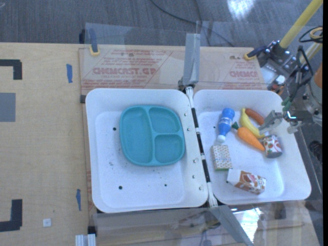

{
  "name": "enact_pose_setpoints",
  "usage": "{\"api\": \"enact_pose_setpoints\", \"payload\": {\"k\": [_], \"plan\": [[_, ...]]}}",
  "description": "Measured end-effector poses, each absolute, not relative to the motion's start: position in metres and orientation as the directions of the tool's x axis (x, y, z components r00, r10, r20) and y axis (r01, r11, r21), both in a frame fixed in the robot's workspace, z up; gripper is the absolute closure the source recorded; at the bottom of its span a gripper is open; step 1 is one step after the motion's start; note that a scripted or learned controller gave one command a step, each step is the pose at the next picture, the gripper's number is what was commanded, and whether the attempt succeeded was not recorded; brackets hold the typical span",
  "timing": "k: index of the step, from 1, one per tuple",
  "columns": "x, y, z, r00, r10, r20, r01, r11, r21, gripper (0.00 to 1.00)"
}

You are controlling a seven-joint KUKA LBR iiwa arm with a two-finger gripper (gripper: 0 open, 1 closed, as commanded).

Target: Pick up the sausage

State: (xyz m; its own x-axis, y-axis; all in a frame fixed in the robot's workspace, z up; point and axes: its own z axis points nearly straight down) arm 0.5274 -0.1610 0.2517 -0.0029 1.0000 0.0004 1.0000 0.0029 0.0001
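My two-finger gripper (274, 121) hovered at the right bin's (302, 186) far right side, holding nothing; how wide it stood I could not tell; the short reddish-brown sausage (254, 116) lay just left of it, beside the yellow banana (248, 123) and orange carrot (250, 138).

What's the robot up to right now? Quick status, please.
End effector low over right bin, beside sausage. Sausage not gripped. Banana and carrot crowd it.
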Motion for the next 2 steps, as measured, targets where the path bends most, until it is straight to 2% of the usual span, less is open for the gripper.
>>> {"api": "enact_pose_setpoints", "payload": {"k": [1,2], "plan": [[0.579,-0.162,0.141,0.091,0.996,0.000,0.996,-0.091,0.000,0.00],[0.575,-0.165,0.095,0.058,0.998,0.006,0.998,-0.058,0.003,0.00]]}}
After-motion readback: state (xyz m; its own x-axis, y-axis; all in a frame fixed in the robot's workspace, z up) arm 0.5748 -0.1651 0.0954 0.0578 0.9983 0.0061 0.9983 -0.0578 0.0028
